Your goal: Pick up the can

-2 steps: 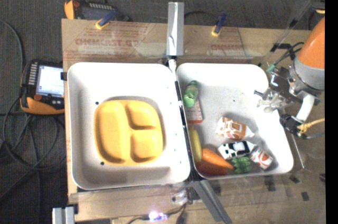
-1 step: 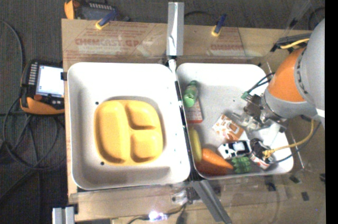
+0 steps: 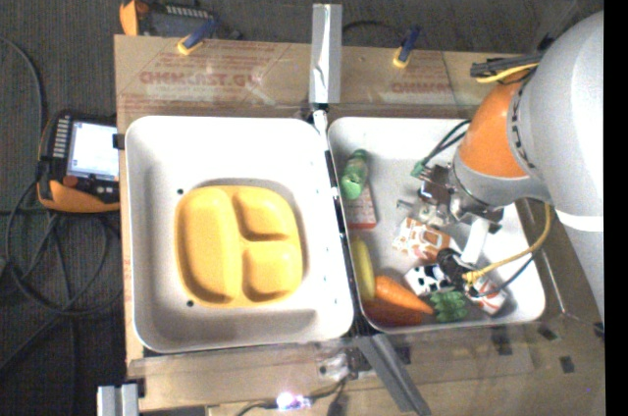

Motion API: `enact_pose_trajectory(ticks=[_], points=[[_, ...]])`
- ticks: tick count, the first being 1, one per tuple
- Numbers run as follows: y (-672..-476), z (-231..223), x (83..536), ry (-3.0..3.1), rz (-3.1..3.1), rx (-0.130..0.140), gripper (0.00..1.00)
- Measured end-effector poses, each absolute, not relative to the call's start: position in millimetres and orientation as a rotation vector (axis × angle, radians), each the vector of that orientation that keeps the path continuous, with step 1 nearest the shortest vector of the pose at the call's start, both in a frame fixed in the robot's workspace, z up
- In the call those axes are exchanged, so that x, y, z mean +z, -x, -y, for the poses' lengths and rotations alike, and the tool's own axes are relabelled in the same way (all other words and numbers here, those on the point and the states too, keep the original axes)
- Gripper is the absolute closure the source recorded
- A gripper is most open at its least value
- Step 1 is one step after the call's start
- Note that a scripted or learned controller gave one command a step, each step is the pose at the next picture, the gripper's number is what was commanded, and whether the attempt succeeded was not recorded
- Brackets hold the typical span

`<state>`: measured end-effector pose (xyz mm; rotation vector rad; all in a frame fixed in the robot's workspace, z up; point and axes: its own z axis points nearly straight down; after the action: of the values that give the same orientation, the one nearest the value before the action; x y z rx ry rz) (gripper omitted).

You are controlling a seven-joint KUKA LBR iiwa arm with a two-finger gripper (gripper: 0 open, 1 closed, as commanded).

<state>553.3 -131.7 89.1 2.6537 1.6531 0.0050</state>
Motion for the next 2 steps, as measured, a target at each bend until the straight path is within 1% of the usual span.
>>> enact_pose_trajectory(ticks=[1, 2], points=[[-618.7, 142.7, 214.8, -2.727, -1.559, -0.013, 1.00], [-614.7, 136.0, 229.9, -2.713, -1.584, -0.013, 1.00]])
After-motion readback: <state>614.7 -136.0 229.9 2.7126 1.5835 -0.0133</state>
